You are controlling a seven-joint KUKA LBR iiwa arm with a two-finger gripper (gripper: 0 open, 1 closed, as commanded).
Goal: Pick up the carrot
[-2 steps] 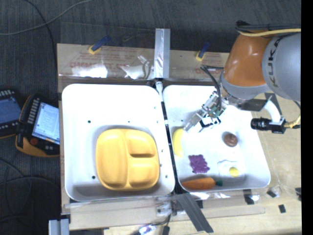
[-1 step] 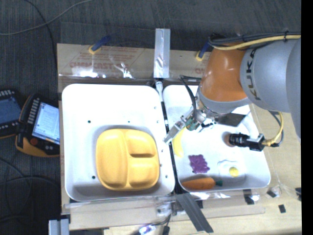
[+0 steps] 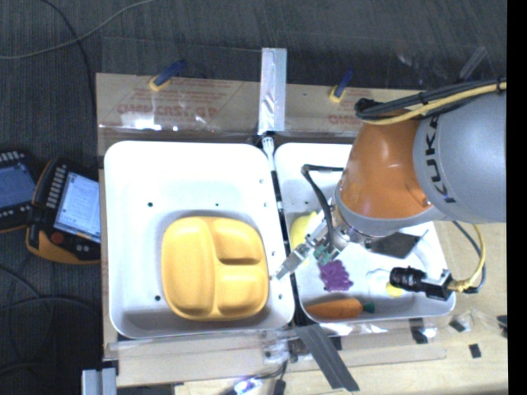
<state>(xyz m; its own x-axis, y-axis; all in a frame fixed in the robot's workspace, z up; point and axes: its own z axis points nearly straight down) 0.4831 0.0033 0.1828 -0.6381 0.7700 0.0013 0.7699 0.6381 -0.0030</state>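
Orange band (image 3: pixel 383 183) and arm loom highest over the right bin (image 3: pixel 288 159). Along that bin's front wall lies the carrot (image 3: pixel 333 308), at five o'clock from the gripper (image 3: pixel 309 253), apart from it. Purple grapes (image 3: pixel 335 276) sit between.

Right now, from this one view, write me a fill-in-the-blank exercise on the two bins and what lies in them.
1. The yellow divided tray lies in the ____ bin.
2. The carrot lies near the front wall of the ____ bin.
3. The bunch of grapes beside the carrot is ____ in colour.
4. The band above the arm's wrist is ____.

Missing words: left; right; purple; orange
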